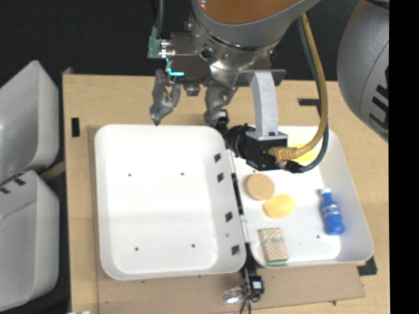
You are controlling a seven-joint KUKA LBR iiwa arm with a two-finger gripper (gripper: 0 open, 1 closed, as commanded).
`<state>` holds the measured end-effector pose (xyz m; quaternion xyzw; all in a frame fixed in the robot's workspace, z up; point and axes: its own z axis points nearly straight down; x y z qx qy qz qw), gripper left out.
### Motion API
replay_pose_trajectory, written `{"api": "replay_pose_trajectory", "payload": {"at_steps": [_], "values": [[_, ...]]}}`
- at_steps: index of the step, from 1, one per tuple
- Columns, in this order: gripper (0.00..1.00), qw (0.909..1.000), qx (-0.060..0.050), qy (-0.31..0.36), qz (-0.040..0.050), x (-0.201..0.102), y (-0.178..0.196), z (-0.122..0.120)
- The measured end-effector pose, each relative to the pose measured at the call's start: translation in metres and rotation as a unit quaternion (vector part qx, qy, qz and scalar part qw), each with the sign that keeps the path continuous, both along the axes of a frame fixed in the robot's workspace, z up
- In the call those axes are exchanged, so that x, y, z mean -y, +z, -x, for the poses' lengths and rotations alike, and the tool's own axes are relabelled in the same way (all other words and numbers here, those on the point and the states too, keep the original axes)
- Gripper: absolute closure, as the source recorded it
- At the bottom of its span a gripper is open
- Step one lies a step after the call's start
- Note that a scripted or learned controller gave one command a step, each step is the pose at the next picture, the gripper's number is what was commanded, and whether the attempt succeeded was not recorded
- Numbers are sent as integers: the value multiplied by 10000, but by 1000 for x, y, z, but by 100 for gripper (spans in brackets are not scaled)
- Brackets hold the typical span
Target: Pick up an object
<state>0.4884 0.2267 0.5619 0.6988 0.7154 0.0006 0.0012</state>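
Bins come first, being the largest: two shallow white plastic bins sit side by side on the tan bench (pixel 78 195), presumably so one can feed the picks and the other receive them. One white bin (pixel 157 201) lies directly below and in front of the gripper; the other white bin (pixel 340 241) lies off to its arm side, further toward the camera.

Next in size is the grey arm with its orange band (pixel 255 5), reaching over the far edge of the bench. Its two-finger gripper (pixel 186 113) hangs with fingers spread wide apart and nothing between them, tips poised over the back rim of the nearer bin. That pose reads as a hover above the bins, not a grasp.

All candidates for picking lie in the arm-side bin, well apart from the gripper and nearer the camera. Counted, there are four loose things, one of each:
- one blue plastic bottle with a white cap (pixel 331 210), lying flat, furthest out;
- one small rectangular box with a speckled face and green edge (pixel 273 244), flat by the front rim;
- one tan round disc (pixel 260 187), closest to the gripper;
- one yellow round piece (pixel 279 206), just beside the disc.

Any of them would serve; the disc seems the shortest reach.
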Motion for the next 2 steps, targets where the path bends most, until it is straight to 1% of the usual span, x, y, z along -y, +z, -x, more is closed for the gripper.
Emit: {"api": "replay_pose_trajectory", "payload": {"at_steps": [1, 2], "values": [[100, 10000, 12, 49, -1, -3, 11, 1], [0, 10000, 6, 60, 2, -3, 11, 0]]}}
